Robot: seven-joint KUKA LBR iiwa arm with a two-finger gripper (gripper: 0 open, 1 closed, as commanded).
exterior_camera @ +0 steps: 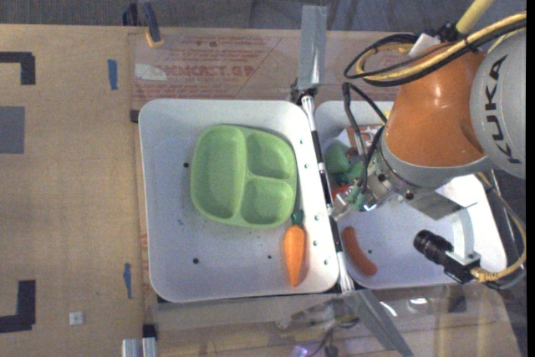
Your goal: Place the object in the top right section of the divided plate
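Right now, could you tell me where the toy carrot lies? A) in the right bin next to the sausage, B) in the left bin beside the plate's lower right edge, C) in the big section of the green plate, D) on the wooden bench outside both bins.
B: the carrot lies on the floor of the left bin, just off the divided plate.

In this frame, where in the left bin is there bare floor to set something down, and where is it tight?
In the left bin, bare floor runs down the left wall beside the green divided plate, and across the bottom left, below the plate and left of the carrot. The plate's three sections are also bare. It is tight at the bottom right, where the carrot lies just below the plate near the right wall.
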